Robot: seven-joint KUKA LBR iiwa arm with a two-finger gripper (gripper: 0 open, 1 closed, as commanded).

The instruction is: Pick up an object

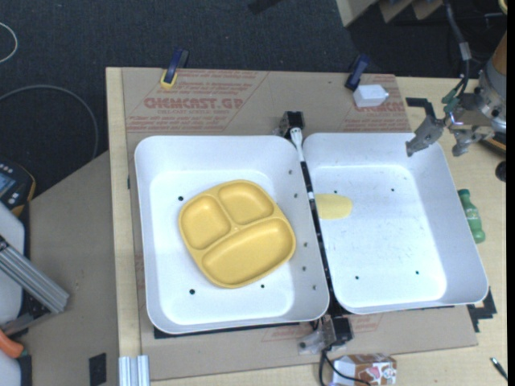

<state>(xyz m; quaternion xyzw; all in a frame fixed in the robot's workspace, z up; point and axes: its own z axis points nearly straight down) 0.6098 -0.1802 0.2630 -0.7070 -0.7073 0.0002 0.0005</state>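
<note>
The end effector (438,135) hangs over the far right corner of the right bin (418,292), its fingers spread apart with nothing between them. Two things could be taken. A small yellow piece (333,207) lies in the right bin, just beside its left wall. A yellow divided plate (236,232) sits in the middle of the left bin (157,215).

The piece looks the nearer and easier choice. To take it well, the arm would likely travel left and toward the camera across the bin, then come straight down with the fingers straddling the piece across its short width. It appears flat and low, so the fingertips probably need to reach almost to the bin floor before closing.

The tight spot is the wall between the bins: a finger placed on the piece's left side has little room there, so turning the fingers to close along the wall rather than against it seems safer. The rest of the right bin's floor gives free room for the approach. A green bottle (471,214) lies on the table (121,151) outside the right rim, well clear of that path
</note>
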